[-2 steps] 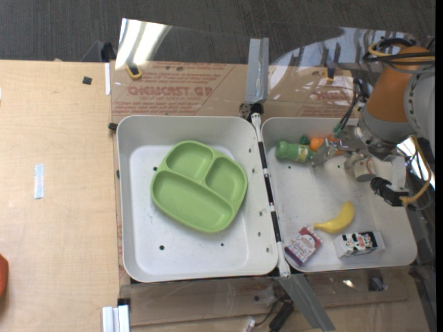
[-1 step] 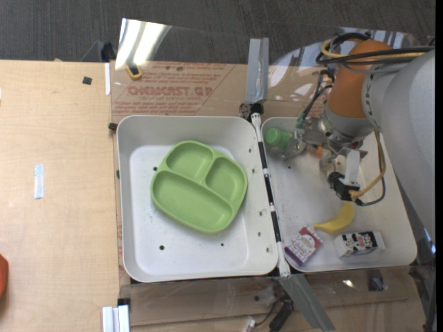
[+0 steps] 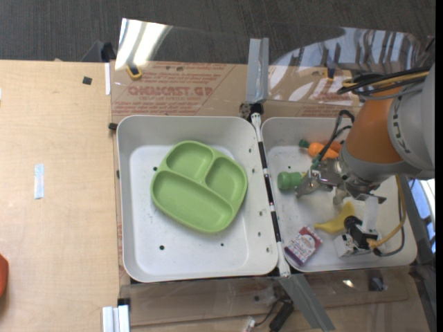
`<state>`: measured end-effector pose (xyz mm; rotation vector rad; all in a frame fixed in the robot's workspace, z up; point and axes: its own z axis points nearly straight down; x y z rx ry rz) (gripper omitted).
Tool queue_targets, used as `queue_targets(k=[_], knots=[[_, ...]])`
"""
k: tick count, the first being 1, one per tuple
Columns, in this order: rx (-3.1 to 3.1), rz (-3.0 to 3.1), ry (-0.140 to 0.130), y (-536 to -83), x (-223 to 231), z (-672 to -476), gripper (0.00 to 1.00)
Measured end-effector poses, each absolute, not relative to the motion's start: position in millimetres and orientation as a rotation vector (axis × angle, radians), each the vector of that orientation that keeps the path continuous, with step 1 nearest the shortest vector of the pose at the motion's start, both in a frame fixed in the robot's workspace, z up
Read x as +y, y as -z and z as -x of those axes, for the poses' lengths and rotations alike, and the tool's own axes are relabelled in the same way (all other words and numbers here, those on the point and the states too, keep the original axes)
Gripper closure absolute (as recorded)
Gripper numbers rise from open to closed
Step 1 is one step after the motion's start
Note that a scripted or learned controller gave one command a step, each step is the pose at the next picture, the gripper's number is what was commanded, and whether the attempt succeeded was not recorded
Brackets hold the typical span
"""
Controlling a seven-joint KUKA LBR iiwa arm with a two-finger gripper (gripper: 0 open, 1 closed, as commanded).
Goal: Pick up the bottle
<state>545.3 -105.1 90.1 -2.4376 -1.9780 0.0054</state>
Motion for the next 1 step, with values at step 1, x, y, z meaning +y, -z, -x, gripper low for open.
queue_targets(k=[1], knots=[[-2.050, 2.379, -0.006, -90.3, -175.9, -622.8, 0.00]])
